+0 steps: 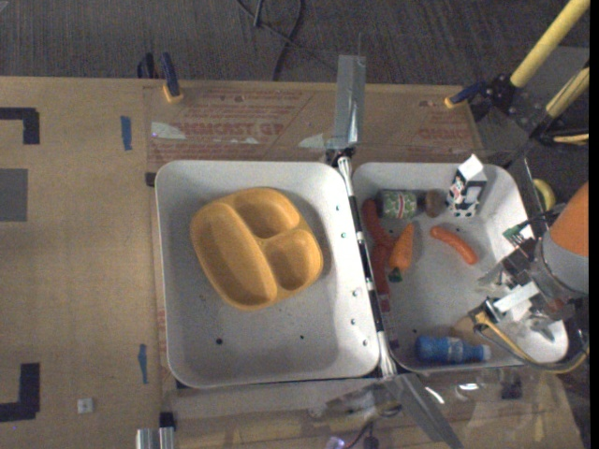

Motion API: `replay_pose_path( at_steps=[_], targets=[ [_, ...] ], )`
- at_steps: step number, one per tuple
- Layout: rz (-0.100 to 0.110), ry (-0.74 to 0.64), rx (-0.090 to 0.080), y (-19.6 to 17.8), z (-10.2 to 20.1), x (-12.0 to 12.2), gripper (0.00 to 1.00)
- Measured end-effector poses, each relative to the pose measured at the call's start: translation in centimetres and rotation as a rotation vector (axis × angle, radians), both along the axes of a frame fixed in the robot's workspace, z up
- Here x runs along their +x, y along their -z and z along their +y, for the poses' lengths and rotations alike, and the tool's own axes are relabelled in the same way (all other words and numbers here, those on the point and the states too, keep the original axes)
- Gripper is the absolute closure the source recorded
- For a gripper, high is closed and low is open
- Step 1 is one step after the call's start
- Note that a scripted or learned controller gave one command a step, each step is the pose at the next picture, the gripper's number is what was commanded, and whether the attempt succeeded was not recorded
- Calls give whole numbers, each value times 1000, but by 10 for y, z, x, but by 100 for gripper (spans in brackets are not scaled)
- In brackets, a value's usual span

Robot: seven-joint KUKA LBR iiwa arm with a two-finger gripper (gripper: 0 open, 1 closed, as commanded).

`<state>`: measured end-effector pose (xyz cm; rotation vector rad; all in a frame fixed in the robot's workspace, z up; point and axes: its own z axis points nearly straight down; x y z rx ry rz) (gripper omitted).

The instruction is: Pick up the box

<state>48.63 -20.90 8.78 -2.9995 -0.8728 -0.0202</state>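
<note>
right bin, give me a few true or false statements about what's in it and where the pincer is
1. The box stands at the far right corner of the right bin. True.
2. The yellow divided tray lies in the right bin. False: it lies in the left bin.
3. The blue bottle lies by the right bin's near edge. True.
4. The pincer is right over the box. False: it is at the bin's near right side, well apart from the box.
5. The carrot lies in the left bin. False: it lies in the right bin, near the divider.
</note>
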Motion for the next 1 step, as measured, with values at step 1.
replay_pose_path(
  at_steps=[1],
  targets=[
    [-1,14,3,0,-1,1,0]
  ],
)
